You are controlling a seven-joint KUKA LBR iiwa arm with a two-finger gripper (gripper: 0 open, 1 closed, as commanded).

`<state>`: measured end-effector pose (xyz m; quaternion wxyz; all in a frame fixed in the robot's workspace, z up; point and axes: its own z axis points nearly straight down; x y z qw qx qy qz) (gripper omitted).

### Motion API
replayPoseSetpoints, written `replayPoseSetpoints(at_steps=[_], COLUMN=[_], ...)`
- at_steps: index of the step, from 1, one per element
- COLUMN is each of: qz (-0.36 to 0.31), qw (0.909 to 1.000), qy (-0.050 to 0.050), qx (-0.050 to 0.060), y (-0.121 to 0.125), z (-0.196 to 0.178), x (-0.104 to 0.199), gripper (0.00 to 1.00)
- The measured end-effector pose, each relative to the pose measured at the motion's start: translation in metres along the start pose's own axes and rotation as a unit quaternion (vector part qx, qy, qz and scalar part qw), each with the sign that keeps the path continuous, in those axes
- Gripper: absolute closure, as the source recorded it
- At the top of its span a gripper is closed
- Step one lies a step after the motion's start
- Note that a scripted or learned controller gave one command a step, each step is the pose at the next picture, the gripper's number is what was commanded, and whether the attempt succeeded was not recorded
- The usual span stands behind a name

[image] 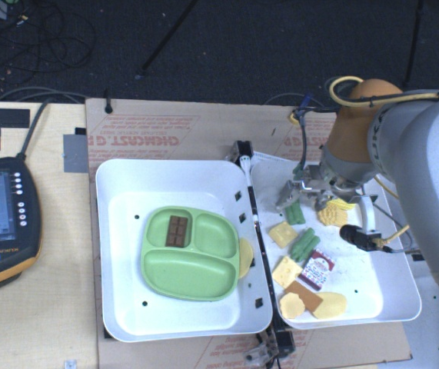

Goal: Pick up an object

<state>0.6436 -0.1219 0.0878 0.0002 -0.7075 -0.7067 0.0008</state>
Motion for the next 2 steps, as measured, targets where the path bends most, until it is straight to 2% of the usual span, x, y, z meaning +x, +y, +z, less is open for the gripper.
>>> replayPoseSetpoints(at_steps=[1, 2], qz=[-0.001, -0.003], qw=[1.0000, 1.0000], qy=[0.001, 0.002], qx=[0.000, -0.001], y=[0.000, -0.062], z=[-0.010, -0.109], x=[0.000, 0.064], gripper=[1.00, 1.00])
